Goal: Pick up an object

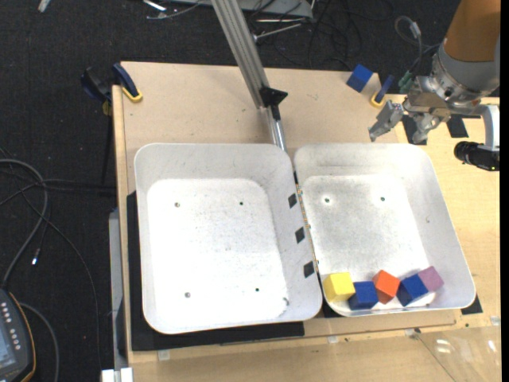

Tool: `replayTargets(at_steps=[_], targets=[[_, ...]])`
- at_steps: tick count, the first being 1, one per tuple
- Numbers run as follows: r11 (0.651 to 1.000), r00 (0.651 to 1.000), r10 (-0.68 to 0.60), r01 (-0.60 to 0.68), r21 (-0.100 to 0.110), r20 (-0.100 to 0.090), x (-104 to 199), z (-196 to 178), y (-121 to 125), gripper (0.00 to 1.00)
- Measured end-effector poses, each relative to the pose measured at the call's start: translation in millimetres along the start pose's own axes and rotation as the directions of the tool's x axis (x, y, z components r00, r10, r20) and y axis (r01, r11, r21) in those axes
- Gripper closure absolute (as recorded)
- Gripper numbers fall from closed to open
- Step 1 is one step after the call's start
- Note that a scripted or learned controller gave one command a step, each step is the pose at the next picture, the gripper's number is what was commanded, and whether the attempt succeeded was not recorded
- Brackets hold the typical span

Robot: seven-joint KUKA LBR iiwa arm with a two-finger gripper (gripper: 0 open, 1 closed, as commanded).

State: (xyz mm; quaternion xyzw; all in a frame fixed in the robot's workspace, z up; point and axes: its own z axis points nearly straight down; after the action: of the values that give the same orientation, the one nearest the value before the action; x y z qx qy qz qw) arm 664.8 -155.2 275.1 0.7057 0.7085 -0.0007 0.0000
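hovering over the right bin [441, 205]'s far rim, your gripper [400, 126] has jaws apart, nothing between them. blocks sit in that bin's near corner: yellow [339, 285], blue [364, 294], orange [387, 284], blue [412, 288], purple [431, 278].

Arm [475, 22] cut off by top and right edges, only orange band and wrist in frame. Blue cube [363, 294] partly hidden behind yellow cube [339, 285] and orange cube [386, 285]. Bench [199, 102] front right corner blurred by glare. Handheld device [14, 344] cropped at bottom left.
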Motion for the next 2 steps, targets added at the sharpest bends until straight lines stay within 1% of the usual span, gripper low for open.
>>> replayTargets(at_steps=[1,2], targets=[[1.0,1.0,-0.002,0.002,0.007,-0.003,45.8,91.4,-7.5,0.0],[1.0,1.0,-0.002,0.002,0.001,-0.003,74.6,79.1,-20.8,0.0]])
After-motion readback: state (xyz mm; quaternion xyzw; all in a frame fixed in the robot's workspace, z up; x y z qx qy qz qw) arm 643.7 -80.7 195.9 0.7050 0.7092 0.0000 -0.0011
